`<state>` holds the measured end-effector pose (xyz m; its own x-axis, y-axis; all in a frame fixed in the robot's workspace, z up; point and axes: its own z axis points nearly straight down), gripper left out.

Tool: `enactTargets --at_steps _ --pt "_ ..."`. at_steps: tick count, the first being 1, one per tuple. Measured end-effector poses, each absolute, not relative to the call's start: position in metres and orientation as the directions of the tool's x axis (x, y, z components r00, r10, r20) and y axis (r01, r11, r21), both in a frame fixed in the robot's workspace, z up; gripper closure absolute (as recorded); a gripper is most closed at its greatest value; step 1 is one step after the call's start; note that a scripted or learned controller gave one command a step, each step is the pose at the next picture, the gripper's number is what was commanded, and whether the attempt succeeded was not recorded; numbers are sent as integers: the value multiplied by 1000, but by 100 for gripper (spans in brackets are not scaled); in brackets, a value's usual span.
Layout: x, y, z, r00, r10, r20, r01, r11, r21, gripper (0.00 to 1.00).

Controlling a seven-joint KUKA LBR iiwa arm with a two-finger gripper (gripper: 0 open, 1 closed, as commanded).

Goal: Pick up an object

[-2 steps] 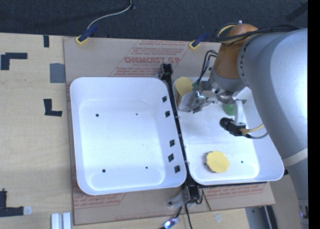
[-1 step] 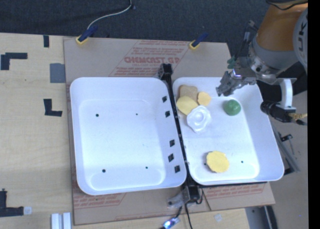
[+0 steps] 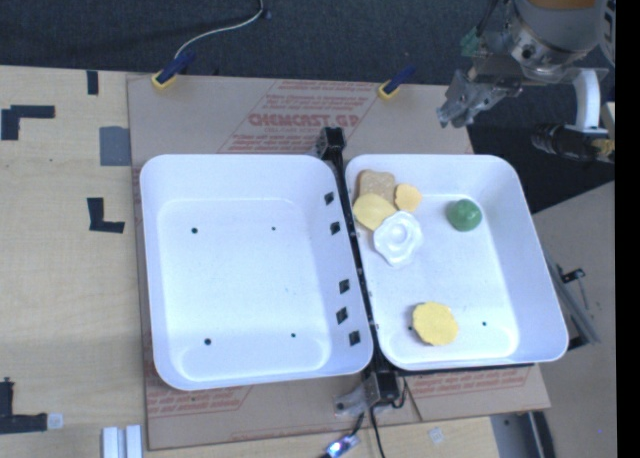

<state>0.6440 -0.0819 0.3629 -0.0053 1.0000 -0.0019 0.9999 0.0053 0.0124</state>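
The right bin (image 3: 520, 246) holds several small objects. A tan biscuit-like piece (image 3: 376, 184), two yellow pieces (image 3: 372, 212) (image 3: 407, 197) and a white fried-egg shape (image 3: 398, 238) cluster at its upper left. A green ball (image 3: 463, 214) lies to their right. A yellow disc (image 3: 435, 324) rests near the bin's front. My gripper (image 3: 462, 106) hangs above the bench beyond the right bin's far edge, well clear of the objects, with nothing seen between its fingers.
The left bin (image 3: 240, 266) sits beside the right one, joined by black clips along the divider (image 3: 345, 266). Both rest on a cardboard sheet (image 3: 290, 121) held by yellow and blue clamps. A cable (image 3: 225, 31) runs across the dark backdrop.
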Motion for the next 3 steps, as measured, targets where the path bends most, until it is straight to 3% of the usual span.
enactTargets --at_steps 1,2,3 --pt "642 40 485 -16 1000 4 1000 16 15 100" --pt "596 79 526 -7 1000 2 1000 7 5 100" --pt "568 138 375 -8 1000 -2 1000 8 -19 100"
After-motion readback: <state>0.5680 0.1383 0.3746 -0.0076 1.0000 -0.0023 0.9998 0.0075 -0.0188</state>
